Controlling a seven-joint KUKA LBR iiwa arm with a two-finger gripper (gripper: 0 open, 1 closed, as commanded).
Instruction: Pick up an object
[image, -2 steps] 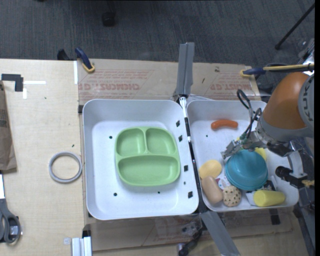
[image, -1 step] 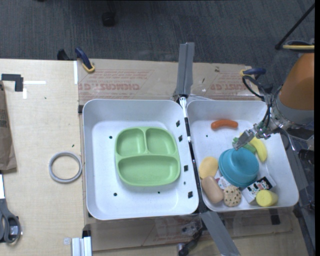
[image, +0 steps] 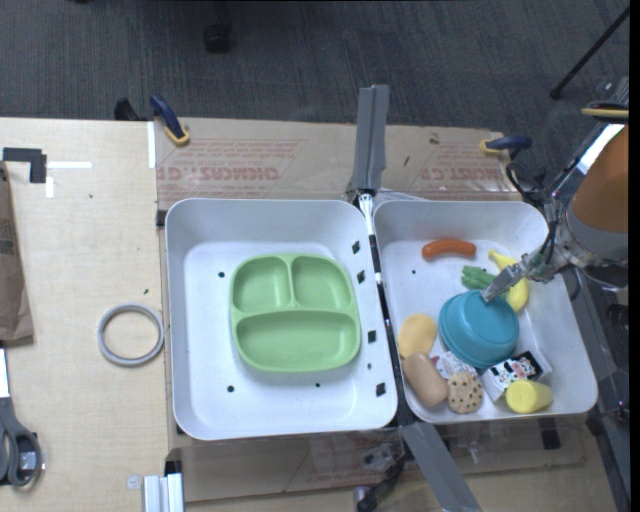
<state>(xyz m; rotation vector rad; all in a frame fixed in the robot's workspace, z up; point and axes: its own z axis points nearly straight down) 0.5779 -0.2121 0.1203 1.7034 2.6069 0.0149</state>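
One end effector (image: 503, 285) above blue bowl (image: 479, 329); grip state too blurred to tell.

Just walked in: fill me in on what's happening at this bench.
A grey robot arm with an orange band reaches in from the right over the right white bin. Its end effector is low among toy food, at the blue plastic bowl and a yellow banana-like piece; whether it grips anything is unclear. The left white bin holds a green divided plastic plate, untouched.
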